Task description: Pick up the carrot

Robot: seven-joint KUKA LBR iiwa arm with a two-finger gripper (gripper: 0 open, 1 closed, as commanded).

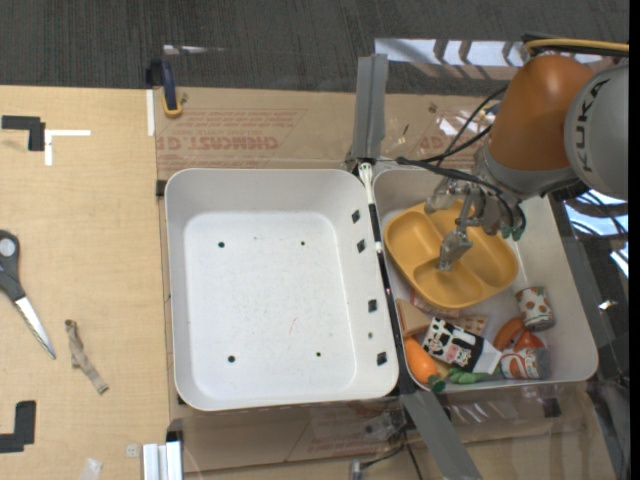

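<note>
The carrot [421, 360], orange with a green leafy end, lies in the near left corner of the right bin [572, 298], partly under a black and white carton [452, 345]. My gripper [455, 251] hangs over the yellow divided dish [450, 268] in the middle of that bin, well behind the carrot and apart from it. Nothing shows in the gripper.
Two small cans [537, 308] [522, 360] and an orange-red item [508, 330] lie at the bin's near right. The left bin [180, 268] stands beside it. Scissors [20, 303] lie on the bench at far left. Cables trail from the wrist.
</note>
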